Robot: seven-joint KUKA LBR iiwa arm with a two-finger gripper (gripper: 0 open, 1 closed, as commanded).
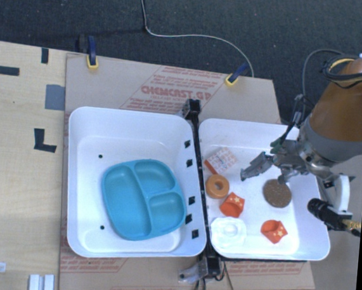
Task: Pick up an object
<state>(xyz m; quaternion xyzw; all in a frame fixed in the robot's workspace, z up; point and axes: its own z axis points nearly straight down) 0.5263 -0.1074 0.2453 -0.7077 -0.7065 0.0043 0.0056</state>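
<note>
You are looking at red print on the brown cardboard sheet [167,92] under the bins; it seems to read "CHEMCAST GP", too blurred for certainty.

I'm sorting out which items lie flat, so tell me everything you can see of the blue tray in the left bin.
The blue tray is a light blue, plastic-looking plate with rounded corners and a raised rim. Ridges split it into three compartments: one large, two smaller. It lies flat, face up and turned at an angle, on the floor of the left bin, toward the bin's near side. All three compartments hold nothing. Only the bin floor touches it.
</note>
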